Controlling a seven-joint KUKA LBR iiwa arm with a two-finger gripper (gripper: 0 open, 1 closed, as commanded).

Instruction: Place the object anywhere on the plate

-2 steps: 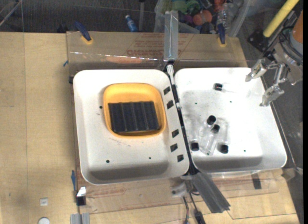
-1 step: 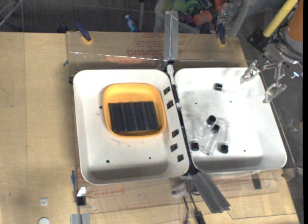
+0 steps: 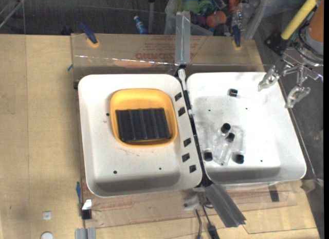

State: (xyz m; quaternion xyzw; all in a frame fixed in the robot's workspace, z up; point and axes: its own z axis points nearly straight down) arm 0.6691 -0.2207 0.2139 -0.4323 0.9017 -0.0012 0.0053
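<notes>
While fingers (image 3: 280, 89) hang spread open over right bin (image 3: 293, 145), orange plate (image 3: 141, 97) in left bin (image 3: 95, 130), tan bench (image 3: 36, 130).

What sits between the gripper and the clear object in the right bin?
In the camera view, bare white bin floor separates the gripper from the clear object; a small black piece lies off to the left of that line.

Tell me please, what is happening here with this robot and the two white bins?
A robot arm reaches in from the right. Its gripper hovers open over the far right corner of the right bin, holding nothing. A clear object with black caps lies in that bin, and a small black piece sits nearer the gripper. The yellow plate in the left bin carries only a dark ribbed insert, so the placing is not yet done.
</notes>
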